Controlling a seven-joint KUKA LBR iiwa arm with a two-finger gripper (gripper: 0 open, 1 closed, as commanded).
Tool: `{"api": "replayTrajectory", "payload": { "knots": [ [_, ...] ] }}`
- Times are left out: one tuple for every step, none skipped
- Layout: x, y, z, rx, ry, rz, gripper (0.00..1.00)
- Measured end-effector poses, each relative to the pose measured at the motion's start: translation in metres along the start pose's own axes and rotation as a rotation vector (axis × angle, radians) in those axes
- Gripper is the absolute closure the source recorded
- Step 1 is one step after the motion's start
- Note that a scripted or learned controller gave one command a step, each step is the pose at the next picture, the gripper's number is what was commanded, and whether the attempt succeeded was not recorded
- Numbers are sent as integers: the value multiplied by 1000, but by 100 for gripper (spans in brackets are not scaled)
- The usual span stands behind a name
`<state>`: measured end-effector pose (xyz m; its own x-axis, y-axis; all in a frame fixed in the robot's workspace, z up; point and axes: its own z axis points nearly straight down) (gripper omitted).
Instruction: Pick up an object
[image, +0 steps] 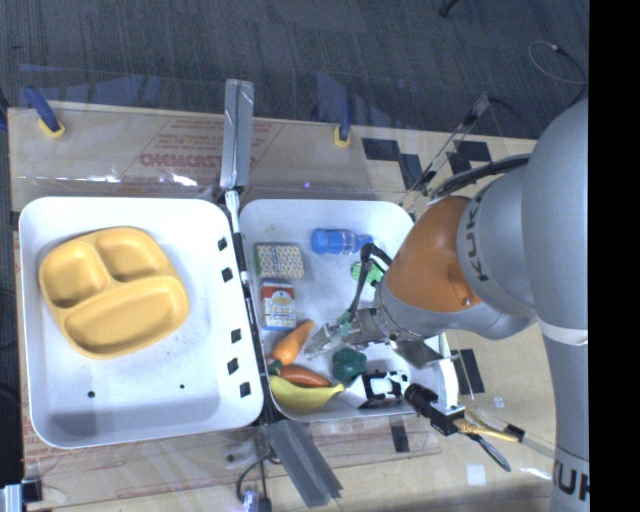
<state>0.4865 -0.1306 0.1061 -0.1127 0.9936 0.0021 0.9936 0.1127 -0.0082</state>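
The right bin (325, 207) holds several small objects. A blue bottle (335, 241) lies at the back, with a patterned pad (279, 261) and a red and white box (278, 305) to its left. Along the front lie an orange carrot (292, 342), a red pepper (304, 376), a yellow banana (305, 394), a dark green piece (348, 363) and a black and white item (385, 386). My gripper (335, 335) hangs low over the bin's middle, just right of the carrot and above the green piece. Nothing is visibly held.
The left bin (120, 405) carries a yellow divided plate (113, 290). The arm's orange band (430, 268) covers the right bin's right side. A small green object (359, 268) peeks out beside the wrist. A metal divider (237, 130) stands between the bins at the back.
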Motion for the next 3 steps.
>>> {"api": "replayTrajectory", "payload": {
  "knots": [
    [17, -8, 16, -4, 0, -316, 0],
    [16, -8, 16, -4, 0, -316, 0],
    [16, -7, 8, -2, 1, -321, 100]
  ]
}}
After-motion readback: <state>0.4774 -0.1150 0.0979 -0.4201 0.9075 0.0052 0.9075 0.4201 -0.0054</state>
